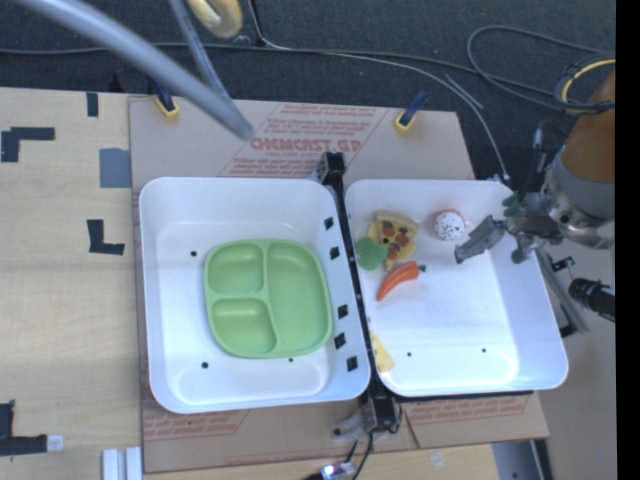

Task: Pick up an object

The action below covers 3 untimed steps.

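While the gripper (503, 240) hangs open and unladen, a green tray (267, 297) fills the left bin (160, 298).

two white bins (160, 298), one green tray (268, 298), four toys (400, 277)

Dark carpet floor (400, 18) (cables (430, 68) trailing), pale wood bench (60, 298), brown cardboard sheet (300, 133)
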Each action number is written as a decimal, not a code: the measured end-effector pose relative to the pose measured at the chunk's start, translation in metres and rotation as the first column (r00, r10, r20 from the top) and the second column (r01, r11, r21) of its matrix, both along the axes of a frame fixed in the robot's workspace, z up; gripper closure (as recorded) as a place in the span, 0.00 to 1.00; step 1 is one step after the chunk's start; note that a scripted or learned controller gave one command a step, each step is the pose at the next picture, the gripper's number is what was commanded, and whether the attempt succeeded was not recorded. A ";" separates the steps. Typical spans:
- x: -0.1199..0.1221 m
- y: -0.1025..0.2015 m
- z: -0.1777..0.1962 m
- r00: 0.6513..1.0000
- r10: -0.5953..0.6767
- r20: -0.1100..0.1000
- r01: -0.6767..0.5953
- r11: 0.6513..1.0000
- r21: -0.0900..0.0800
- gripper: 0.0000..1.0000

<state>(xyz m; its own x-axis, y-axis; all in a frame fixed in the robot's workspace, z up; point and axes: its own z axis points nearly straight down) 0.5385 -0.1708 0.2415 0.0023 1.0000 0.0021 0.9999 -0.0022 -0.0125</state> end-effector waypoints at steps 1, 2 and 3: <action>0.002 0.000 0.006 1.000 0.003 0.011 -0.003 1.000 -0.002 0.00; -0.008 -0.001 -0.044 1.000 0.002 0.007 -0.002 1.000 -0.002 0.00; -0.018 0.000 -0.093 1.000 0.002 0.006 -0.002 1.000 -0.002 0.00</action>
<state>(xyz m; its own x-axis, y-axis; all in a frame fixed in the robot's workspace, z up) 0.5204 -0.1713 0.1485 -0.0002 1.0000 0.0004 1.0000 0.0002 -0.0064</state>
